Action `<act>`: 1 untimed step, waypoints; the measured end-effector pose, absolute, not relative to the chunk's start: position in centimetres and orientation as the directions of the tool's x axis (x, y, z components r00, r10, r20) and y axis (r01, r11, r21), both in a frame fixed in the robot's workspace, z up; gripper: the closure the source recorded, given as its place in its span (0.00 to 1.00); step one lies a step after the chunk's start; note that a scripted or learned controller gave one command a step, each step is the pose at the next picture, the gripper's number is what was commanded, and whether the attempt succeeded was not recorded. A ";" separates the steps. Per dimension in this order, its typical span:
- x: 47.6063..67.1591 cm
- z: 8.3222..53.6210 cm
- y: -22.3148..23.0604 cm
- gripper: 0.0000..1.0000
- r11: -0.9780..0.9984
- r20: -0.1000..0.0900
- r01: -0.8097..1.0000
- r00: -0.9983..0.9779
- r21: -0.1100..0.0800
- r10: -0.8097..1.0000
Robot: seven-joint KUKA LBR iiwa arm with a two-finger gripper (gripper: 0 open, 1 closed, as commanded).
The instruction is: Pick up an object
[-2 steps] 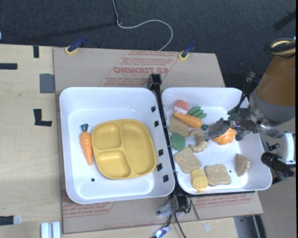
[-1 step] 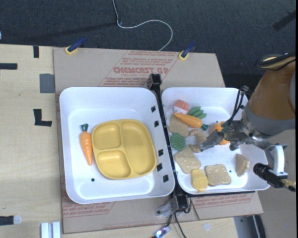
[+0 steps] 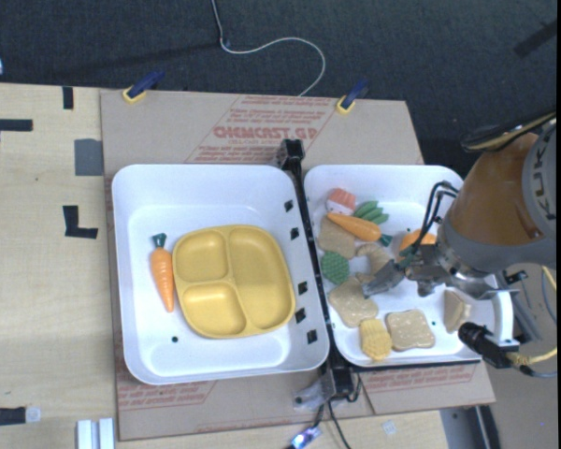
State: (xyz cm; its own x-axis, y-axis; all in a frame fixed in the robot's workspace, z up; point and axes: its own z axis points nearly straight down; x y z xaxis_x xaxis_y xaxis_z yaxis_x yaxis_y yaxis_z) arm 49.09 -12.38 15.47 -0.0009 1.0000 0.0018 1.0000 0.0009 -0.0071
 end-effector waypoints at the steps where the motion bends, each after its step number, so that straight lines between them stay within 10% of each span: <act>1: 49.1 9.0 -12.4 0.00 0.000 0.002 1.000 0.000 -0.008 1.000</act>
